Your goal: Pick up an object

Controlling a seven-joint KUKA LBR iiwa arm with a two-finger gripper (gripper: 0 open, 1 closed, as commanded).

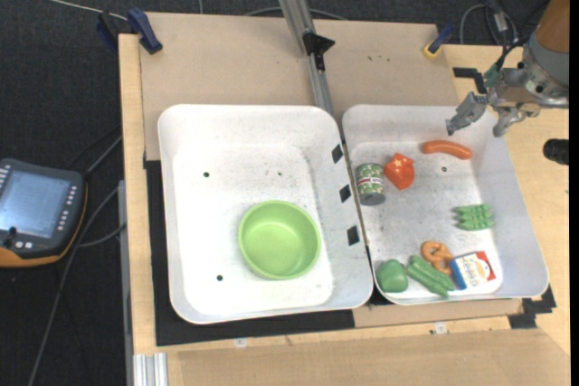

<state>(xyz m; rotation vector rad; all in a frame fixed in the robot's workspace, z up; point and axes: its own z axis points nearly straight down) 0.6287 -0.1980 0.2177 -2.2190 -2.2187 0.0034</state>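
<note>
A handheld screen unit (pixel 36 211) is lying far left on the dark floor, off the bench (pixel 226 59). Two blue clamps (pixel 145 30) are gripping the bench's far left corner, and a metal rail (pixel 294 0) is running down from the top toward the gap between the bins.

The left bin (pixel 190 140) is holding a green bowl (pixel 280 239), which is sitting upright toward its near right part.

The right bin (pixel 520 221) is sitting just beside it, their edges nearly touching. Along its left wall a small can (pixel 369 183) is standing, with a red pepper (pixel 399 171) just beside it on the right. Farther back and right, an orange sausage (pixel 446 149) is lying roughly crosswise. Along the near edge a round green piece (pixel 391 276) is resting in the corner, a long green vegetable (pixel 429 276) is lying next to it, a pretzel (pixel 436 252) is sitting just behind that, and a small white carton (pixel 474 268) is lying to the right. A ridged green piece (pixel 474 215) is resting near the right wall, apart from the rest.

The gripper (pixel 483 115) is hanging over the bin's far right corner, near the sausage but not touching it. Its two fingers (pixel 463 117) are spread apart, released, with nothing between them. The grey arm (pixel 552 59) is reaching in from the right.
</note>
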